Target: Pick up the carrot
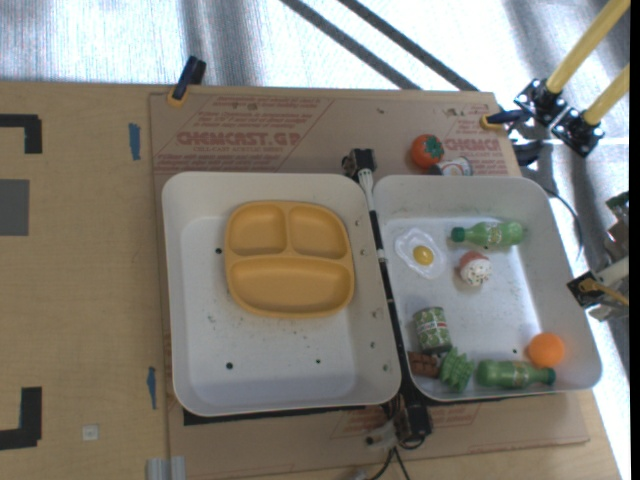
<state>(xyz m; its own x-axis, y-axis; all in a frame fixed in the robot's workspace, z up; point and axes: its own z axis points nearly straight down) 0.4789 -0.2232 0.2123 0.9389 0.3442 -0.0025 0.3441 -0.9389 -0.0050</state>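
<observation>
End effector: can't tell from where I'm standing whether it's spread or pressed together.

Carrot (428, 365) looks to be in the right bin (565, 268), down at the near edge towards the bin's left corner. It's lying flat, a dull orange-brown stub w/ a leafy green top (456, 369) pointing right. It's small & partly in shadow, so I can't be fully sure of it. A green can (431, 328) stands just behind it, touching or nearly so. A green bottle (513, 373) lies just to the right of the leafy top, along the same near wall, and an orange (545, 349) sits beside that bottle near the right corner.

Further back in that bin: a fried egg (422, 253), a red & white round thing (474, 270) and a 2nd green bottle (488, 234) lying on its side.

The left bin (200, 348) holds a yellow divided plate (290, 258), set towards the back. A tomato (426, 151) sits outside the bins on the cardboard-covered tabletop (80, 268), just behind the right bin.
</observation>
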